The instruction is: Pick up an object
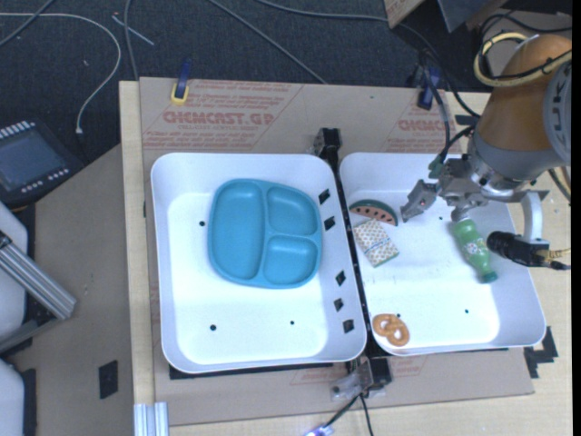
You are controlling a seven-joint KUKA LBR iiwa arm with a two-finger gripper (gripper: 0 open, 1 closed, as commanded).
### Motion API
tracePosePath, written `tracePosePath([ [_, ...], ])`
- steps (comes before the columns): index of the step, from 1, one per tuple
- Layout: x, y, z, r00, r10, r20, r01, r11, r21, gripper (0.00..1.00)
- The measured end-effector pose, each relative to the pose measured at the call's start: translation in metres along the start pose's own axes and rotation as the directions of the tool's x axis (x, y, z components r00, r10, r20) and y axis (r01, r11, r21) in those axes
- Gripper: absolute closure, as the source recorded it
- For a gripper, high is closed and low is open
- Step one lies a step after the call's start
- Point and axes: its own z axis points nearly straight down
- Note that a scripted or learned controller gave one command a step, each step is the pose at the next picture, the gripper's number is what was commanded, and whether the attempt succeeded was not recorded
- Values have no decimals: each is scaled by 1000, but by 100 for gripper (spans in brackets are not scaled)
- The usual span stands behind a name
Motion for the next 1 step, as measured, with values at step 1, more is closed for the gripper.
tracePosePath([
  [1, 0, 3, -8, 1000, -2, 2, 2, 1000, -14, 0],
])
